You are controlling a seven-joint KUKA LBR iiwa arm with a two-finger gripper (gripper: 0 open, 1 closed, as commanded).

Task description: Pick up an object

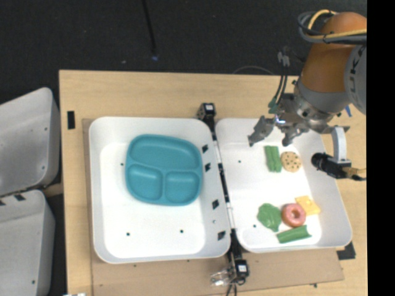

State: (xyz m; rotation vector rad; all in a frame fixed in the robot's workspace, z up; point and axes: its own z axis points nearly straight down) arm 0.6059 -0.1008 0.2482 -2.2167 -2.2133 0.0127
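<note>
green stick [272, 158], the upright little bar nearest my hand [274, 133], is the piece i judge easiest to go for. it lies in the right bin [244, 165] toward 12 o'clock of that bin's floor, with the cookie [291, 161] just beside it at its 3 o'clock. my hand hovers over the bin's far rim, at 12 o'clock from the stick, its two dark fingers [259, 131] spread apart with nothing between them.

i take all of these for toy food: light, stiff plastic, smooth and likely a bit slippery, not fragile. the stick is narrow, so i would close across its short width near the middle, fingers at its 9 and 3 o'clock sides; the cookie crowds the 3 o'clock side, so there is little room there. the cookie itself is flat and low and would be harder to pinch.

counting the right bin: one green stick, one cookie, one pink donut [294, 214], one yellow wedge [307, 205] touching the donut at its 1 o'clock, one green leafy piece [268, 216] at the donut's 9 o'clock, and one green pod [292, 234] at its 6 o'clock. six pieces. the left bin [108, 227] holds one teal divided plate [164, 169]. two bins sit on the worktop [74, 91].
</note>
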